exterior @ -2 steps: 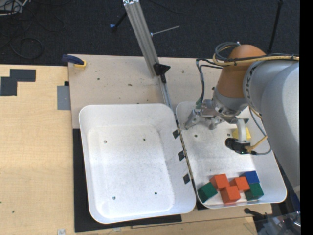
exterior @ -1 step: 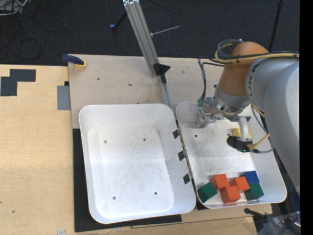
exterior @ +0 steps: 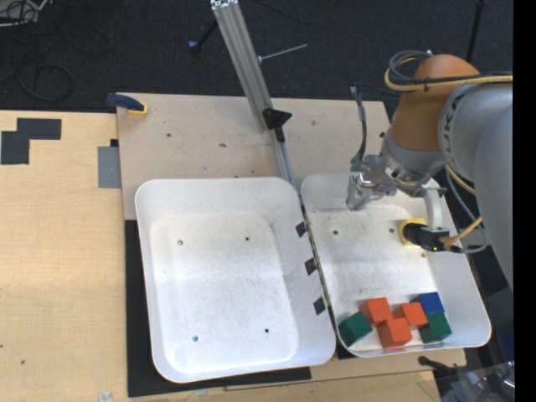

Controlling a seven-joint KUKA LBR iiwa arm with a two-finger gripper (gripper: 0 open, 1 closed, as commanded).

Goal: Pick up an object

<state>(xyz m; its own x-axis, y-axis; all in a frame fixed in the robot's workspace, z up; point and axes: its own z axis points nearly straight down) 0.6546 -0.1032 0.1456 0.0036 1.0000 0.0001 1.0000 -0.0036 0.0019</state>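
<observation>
Where clustered in the right bin [exterior: 335, 193]'s near corner, touching one another: orange blocks [exterior: 394, 321], green blocks [exterior: 355, 328], blue block [exterior: 430, 303]. Likely risk: snagging two blocks or nudging them apart. Gripper [exterior: 362, 193] hung over the far end, well apart; finger state indeterminable.

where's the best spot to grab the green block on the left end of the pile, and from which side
Probably the green block by its left and right faces, coming straight down from above. It sits at the left end of the cluster in the right bin, with bare floor on its left, though an orange block crowds its upper right corner, so room there is tight. The claw hangs over the bin's far end.
</observation>
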